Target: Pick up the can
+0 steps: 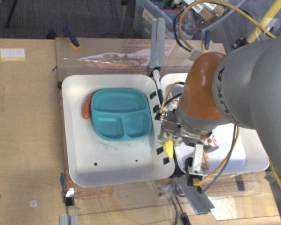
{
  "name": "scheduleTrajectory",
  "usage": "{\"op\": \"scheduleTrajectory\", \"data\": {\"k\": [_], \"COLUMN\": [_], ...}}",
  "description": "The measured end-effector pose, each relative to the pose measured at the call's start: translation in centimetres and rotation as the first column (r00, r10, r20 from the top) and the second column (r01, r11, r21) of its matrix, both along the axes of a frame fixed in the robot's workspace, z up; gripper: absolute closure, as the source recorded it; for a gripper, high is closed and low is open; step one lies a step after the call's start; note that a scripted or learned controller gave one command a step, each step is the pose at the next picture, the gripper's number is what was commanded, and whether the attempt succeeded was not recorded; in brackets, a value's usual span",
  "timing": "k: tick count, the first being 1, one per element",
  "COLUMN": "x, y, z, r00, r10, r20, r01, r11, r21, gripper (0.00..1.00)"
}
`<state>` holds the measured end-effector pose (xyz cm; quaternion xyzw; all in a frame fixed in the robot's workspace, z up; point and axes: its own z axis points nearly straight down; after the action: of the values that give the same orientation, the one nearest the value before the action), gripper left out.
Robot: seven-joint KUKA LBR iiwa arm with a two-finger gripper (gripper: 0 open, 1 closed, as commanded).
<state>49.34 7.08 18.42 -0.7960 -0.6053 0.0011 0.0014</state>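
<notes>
The left bin holds a teal tray with an orange thing tucked at its left edge. The big arm hangs low over the right bin, and the tool sits under it. I cannot tell how the tool stands. I cannot pick out the can; a red and white bit peeks out beside the tool. The arm hides this spot, so the tool might grab the wrong thing or close on nothing.
</notes>
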Motion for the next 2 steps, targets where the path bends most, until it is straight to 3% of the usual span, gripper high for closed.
{"op": "scheduleTrajectory", "data": {"k": [1, 2], "x": [1.4, -1.2], "y": [9.0, 15.5], "z": [-0.7, 1.5], "r00": [1.000, 0.953], "r10": [-0.007, -0.304], "r20": [0.003, 0.002], "r01": [0.007, 0.304], "r11": [1.000, 0.953], "r21": [-0.001, -0.001], "gripper": [1.00, 1.00]}}
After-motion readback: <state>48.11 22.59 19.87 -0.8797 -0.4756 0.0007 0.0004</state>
